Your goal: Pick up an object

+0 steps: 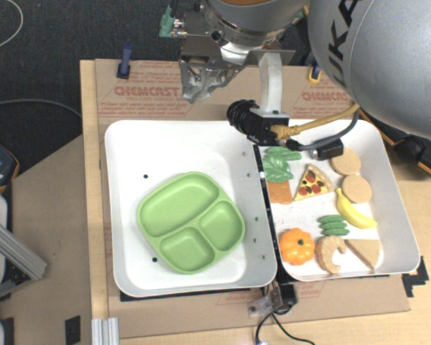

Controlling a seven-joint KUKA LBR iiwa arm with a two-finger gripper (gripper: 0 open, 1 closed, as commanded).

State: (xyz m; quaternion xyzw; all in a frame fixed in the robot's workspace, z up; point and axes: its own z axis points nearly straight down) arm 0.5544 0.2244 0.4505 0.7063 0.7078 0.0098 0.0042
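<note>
Claw (pixel 201 83) hangs at the top of the view, over the brown cardboard sheet (pixel 147 85) just behind the far rim of the left bin (pixel 129 164), and from this slant I cannot tell whether it is wide or narrow; nothing can be seen in its grasp. Every loose thing lies nearer the camera than the claw. The closest to it in the left bin is a green divided plate (pixel 190 221), which lies flat in the near half of that bin, well apart from the claw, with bare white floor between them. The remaining things are in the right bin (pixel 392 214), off to the claw's right in the view. A toy carrot (pixel 278 178) with green leaves lies against that bin's left wall, and a pizza slice (pixel 314 183) lies just beside it. Two tan round discs sit further right, one (pixel 345 162) toward the far side and the other (pixel 357 189) just nearer the camera. A yellow banana (pixel 355 214) lies below the discs, with a green pea pod (pixel 334 225) touching or almost touching its left end. Along the near edge of the right bin sit an orange pumpkin (pixel 297 244), a tan curved piece (pixel 330 254) and a tan wedge (pixel 365 250), side by side and farthest of all from the claw. A blue clip (pixel 124 60) grips the far left edge of the cardboard sheet, to the left of the claw.
</note>
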